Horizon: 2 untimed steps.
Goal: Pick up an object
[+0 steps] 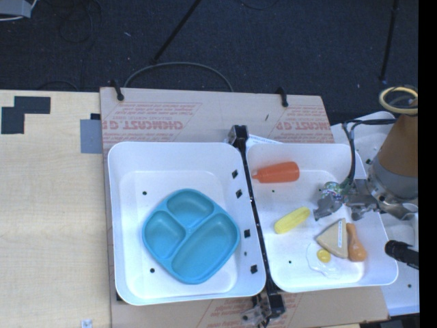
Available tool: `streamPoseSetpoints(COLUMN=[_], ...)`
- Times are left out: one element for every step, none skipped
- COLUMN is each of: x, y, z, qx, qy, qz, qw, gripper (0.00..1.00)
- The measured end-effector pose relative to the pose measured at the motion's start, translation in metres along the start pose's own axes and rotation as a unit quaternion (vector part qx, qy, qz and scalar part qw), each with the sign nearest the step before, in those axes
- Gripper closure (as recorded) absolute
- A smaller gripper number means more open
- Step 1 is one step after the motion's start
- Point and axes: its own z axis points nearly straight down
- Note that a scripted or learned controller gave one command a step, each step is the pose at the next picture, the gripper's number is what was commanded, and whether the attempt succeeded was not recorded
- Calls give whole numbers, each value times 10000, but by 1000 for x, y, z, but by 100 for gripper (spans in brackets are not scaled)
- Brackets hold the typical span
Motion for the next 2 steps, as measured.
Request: streamPoseSetpoints(x=[0, -2], y=[3, 3], z=[-7, 57], qx=[-67, -31], qy=[-15, -1], qz=[-12, -10], qw=[10000, 10000], gripper=[0, 0])
